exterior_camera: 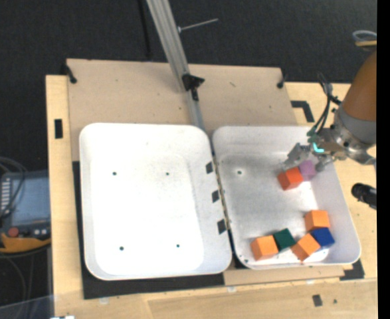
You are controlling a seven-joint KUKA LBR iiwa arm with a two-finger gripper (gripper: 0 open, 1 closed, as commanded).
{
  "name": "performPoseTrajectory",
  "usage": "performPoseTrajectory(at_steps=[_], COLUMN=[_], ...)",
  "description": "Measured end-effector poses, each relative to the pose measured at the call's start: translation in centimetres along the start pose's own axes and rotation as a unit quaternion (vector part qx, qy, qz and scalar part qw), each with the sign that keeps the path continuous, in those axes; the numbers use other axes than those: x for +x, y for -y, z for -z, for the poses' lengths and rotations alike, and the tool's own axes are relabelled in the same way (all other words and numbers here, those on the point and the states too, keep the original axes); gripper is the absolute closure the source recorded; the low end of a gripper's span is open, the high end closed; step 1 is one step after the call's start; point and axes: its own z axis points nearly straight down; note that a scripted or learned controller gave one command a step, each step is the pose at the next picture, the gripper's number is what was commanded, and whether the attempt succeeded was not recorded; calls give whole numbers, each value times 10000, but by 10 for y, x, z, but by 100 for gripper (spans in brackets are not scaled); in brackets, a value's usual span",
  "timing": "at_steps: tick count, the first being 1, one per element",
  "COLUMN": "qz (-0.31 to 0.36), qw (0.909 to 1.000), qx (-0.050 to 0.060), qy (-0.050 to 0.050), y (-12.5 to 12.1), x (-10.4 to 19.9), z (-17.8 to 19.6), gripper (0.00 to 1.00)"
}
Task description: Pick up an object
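Nearest, along the front edge of the right bin (354, 244), a cluster of blocks lies bunched together: an orange block (264, 246), a green block (284, 238), another orange one (307, 246), a blue block (321, 236) and a third orange block (317, 218) just behind them. They touch or nearly touch, so a clean grasp there would be awkward.

Farther back, near the middle of that bin, a red-orange block (290, 178) sits touching a small purple piece (307, 170). The hand (307, 157) hovers just above and behind this pair, its fingers spread apart with nothing between them. This pair looks like the target.

To do it well, I would centre the fingers over one block alone, probably the red-orange one, turn the wrist so they straddle its flat sides rather than its corners, and come straight down so the purple neighbour is not caught or pushed. Close only once low enough.

Beyond, the left bin (88, 178) and the counter (148, 85) play no part.
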Motion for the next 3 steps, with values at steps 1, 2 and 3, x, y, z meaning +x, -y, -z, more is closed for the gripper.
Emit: performPoseTrajectory(at_steps=[1, 2, 3], qz=[6, -21, -32], qw=[10000, 10000, 10000], qx=[-20, 8, 2], qy=[7, 16, 20], y=[-1, 6, 7], x=[0, 3, 1], z=[2, -58, -110], gripper=[0, 0, 0])
